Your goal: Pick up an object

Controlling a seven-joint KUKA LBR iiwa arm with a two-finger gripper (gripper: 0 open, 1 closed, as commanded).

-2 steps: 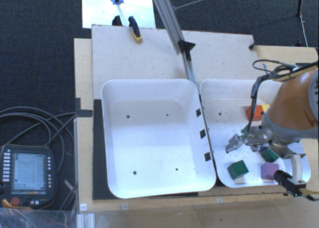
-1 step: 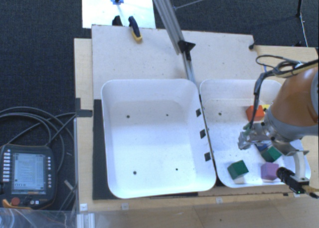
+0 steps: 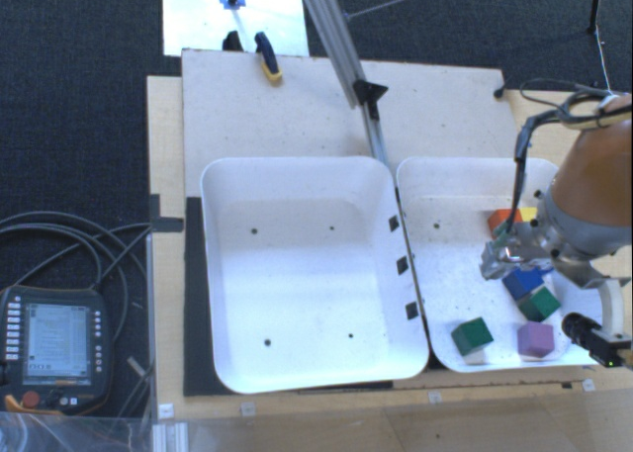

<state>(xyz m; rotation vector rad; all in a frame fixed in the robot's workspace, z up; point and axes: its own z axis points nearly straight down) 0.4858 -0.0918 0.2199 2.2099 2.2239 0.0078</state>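
Gripper hangs low over the blue block at right; grip unclear. Next: close, lift.

Teach pendant beside bench, cables coiled nearby

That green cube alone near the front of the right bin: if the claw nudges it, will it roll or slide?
The green cube looks flat-faced and blocky, so it would probably slide, not roll. It seems rigid, unlikely to deform in a grasp. It sits apart from the purple block, so a push should not disturb its neighbours.
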